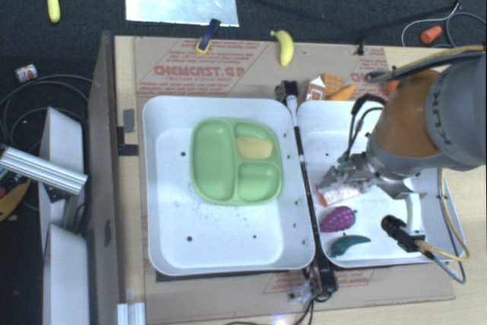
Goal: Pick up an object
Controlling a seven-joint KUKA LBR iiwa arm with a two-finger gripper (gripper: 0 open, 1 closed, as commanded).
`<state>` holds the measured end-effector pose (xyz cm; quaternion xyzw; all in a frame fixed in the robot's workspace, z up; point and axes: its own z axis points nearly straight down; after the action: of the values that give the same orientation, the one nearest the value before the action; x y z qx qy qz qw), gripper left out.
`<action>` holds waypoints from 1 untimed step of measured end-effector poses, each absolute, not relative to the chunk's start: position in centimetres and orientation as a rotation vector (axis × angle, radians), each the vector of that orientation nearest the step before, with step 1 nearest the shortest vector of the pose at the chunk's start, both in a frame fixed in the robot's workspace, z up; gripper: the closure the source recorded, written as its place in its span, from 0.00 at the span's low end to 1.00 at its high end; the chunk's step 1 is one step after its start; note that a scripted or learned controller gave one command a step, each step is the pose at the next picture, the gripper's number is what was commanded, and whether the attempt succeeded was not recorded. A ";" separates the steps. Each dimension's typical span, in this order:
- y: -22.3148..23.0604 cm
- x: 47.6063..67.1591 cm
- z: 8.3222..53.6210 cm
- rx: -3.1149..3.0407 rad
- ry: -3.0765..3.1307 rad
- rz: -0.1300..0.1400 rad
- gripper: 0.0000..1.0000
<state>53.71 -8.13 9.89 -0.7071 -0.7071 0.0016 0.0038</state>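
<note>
In the right bin [335, 135], tool [342, 180] atop a red-and-white packet [335, 196].

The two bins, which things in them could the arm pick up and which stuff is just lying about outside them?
For the job:
gripper
purple grape bunch
green pepper
orange-and-white packet
green divided plate
yellow piece in the plate

Lying about:
banana on the cardboard
small yellow item on the floor
orange object on the floor
</note>
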 end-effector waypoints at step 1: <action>-11.8 57.5 9.1 -2.222 -2.227 -0.018 0.00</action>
<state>57.50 -11.82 9.07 -0.7063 -0.7079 -0.0056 -0.0025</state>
